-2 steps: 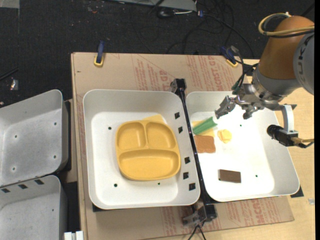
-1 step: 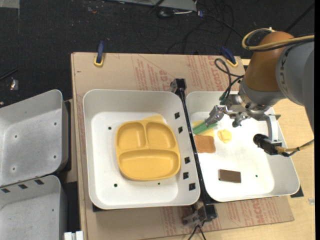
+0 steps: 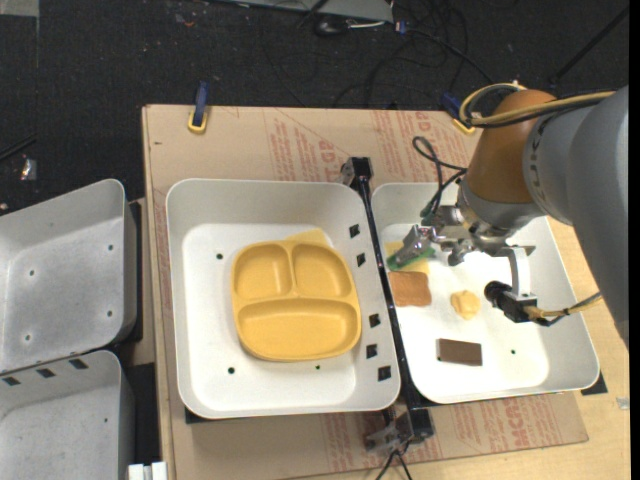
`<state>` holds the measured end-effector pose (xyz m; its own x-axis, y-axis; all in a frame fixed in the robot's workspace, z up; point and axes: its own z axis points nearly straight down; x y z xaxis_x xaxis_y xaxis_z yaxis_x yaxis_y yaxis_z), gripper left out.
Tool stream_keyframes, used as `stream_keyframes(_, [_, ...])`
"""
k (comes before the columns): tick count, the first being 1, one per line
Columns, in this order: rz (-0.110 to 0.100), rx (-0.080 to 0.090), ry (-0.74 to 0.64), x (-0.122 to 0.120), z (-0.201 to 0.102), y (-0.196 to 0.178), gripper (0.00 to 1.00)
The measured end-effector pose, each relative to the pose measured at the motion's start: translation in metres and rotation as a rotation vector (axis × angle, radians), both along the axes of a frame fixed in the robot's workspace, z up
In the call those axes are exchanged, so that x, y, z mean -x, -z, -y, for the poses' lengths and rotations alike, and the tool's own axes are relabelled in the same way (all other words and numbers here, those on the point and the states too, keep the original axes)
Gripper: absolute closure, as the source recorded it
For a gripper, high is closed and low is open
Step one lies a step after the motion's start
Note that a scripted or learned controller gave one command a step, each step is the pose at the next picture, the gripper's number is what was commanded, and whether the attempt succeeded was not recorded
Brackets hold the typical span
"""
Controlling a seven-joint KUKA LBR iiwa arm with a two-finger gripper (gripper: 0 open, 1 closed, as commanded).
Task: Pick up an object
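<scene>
The right bin (image 3: 560,368) holds a tan toast-like slab (image 3: 410,289), a small yellow lump (image 3: 465,303), a dark brown block (image 3: 459,352) and a green and yellow piece (image 3: 408,257) near its left wall. My gripper (image 3: 438,242) hangs low over the bin's upper left part, right beside the green piece and just above the tan slab. Nothing visibly sits between its tips. The grey arm with its orange band (image 3: 505,163) comes in from the right and covers the bin's far corner.
A yellow divided tray (image 3: 297,301) lies in the left bin (image 3: 200,368). A black divider (image 3: 375,268) runs between the bins. Blue and yellow clamps sit on the board's far edge. Grey metal panels (image 3: 60,268) lie to the left.
</scene>
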<state>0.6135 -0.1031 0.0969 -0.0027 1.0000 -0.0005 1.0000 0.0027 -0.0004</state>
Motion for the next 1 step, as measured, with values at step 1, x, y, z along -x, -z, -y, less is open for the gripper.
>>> stream_keyframes(1, [0.004,-0.001,0.003,-0.0016,-0.0002,0.0022,0.00])
